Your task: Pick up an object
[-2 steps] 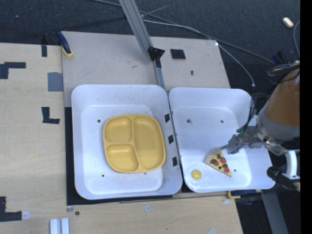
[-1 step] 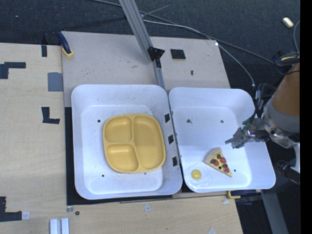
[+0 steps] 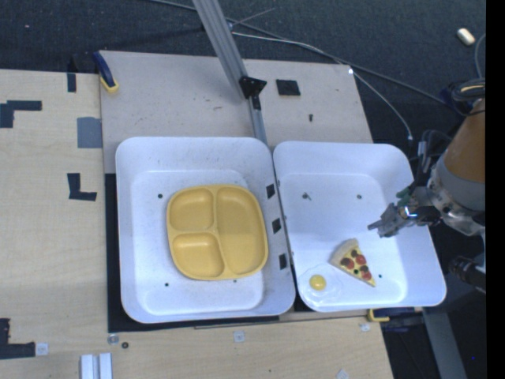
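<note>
yellow divided plate (image 3: 216, 232) in left bin (image 3: 134, 212); pizza slice (image 3: 354, 262), yellow disc (image 3: 317, 283) in right bin (image 3: 339, 160); gripper (image 3: 387, 224) above pizza slice

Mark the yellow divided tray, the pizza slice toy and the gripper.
yellow divided tray (image 3: 217, 233): camera view, centre where the dividers meet.
pizza slice toy (image 3: 354, 262): camera view, middle of the topping.
gripper (image 3: 387, 224): camera view, between the fingertips.

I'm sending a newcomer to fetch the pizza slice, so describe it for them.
Look in the right bin, near its front edge. The pizza slice is a tan wedge with red dots, unlike the small round yellow piece on its left.
</note>
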### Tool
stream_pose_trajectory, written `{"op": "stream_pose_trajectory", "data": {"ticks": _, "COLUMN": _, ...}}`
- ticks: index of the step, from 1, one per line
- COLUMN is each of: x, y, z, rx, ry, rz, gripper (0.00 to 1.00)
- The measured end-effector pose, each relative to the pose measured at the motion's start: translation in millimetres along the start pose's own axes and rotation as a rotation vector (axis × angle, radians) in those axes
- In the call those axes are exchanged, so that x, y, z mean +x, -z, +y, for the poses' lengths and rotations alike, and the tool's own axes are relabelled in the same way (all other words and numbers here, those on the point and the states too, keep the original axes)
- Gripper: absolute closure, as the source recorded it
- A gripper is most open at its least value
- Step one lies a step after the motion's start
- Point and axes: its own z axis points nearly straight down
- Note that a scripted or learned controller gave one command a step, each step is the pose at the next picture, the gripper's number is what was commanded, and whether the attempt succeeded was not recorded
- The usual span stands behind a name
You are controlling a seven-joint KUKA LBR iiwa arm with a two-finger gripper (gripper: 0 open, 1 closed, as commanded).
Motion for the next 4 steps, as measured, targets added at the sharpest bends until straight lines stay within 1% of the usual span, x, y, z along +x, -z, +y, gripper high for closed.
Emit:
{"op": "stream_pose_trajectory", "data": {"ticks": 1, "x": 46.4, "y": 0.0, "z": 11.5, "rx": 0.001, "ry": 0.005, "rz": 0.001, "gripper": 1.0}}
{"op": "stream_pose_trajectory", "data": {"ticks": 2, "x": 97.4, "y": -11.8, "z": 34.1, "rx": 0.002, "ry": 0.005, "rz": 0.001, "gripper": 1.0}}
{"op": "stream_pose_trajectory", "data": {"ticks": 3, "x": 141.0, "y": -14.1, "z": 64.5, "rx": 0.001, "ry": 0.006, "rz": 0.001, "gripper": 1.0}}
{"op": "stream_pose_trajectory", "data": {"ticks": 4, "x": 186.0, "y": -19.7, "z": 89.7, "rx": 0.001, "ry": 0.004, "rz": 0.0, "gripper": 1.0}}
